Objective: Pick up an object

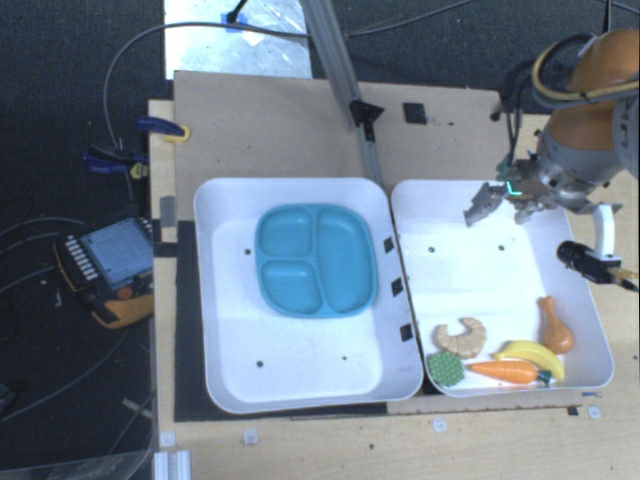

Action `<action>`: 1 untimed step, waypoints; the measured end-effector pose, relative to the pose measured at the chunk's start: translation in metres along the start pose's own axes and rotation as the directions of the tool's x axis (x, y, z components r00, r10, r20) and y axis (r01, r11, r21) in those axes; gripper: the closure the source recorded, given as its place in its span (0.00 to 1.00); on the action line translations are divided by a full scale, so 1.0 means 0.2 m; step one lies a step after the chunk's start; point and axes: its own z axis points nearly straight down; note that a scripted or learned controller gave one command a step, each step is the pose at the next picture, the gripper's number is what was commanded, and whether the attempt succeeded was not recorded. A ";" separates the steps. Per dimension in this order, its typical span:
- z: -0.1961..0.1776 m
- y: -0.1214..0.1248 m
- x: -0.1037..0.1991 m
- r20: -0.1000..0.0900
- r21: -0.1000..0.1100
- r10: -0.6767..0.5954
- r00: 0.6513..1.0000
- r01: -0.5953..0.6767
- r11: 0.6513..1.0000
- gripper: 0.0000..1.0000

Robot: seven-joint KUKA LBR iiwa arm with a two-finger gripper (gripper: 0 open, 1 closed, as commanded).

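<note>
The arm (590, 98) hangs over the right bin's (480, 298) far end, its gripper (500, 204) carrying nothing, fingers apparently parted. Approach stage, by my judgement: the croissant (460, 336), banana (530, 354), carrot (503, 371), drumstick (554, 326) and broccoli (446, 369) cluster at the near right corner, well apart from the gripper. Next move calls for travel there and descent on one item.

Croissant (460, 336): tan, curved, lying flat in right bin, near front-left corner. Broccoli (446, 369): green, just in front of croissant, against bin's front wall. Carrot (503, 372): orange, lying lengthwise along front edge. Banana (533, 354): yellow, touching carrot. Drumstick (555, 329): brown-orange, tilted, just behind banana.
</note>
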 end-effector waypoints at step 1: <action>-0.01 0.00 0.00 0.000 -0.002 0.000 1.000 0.000 1.000 0.00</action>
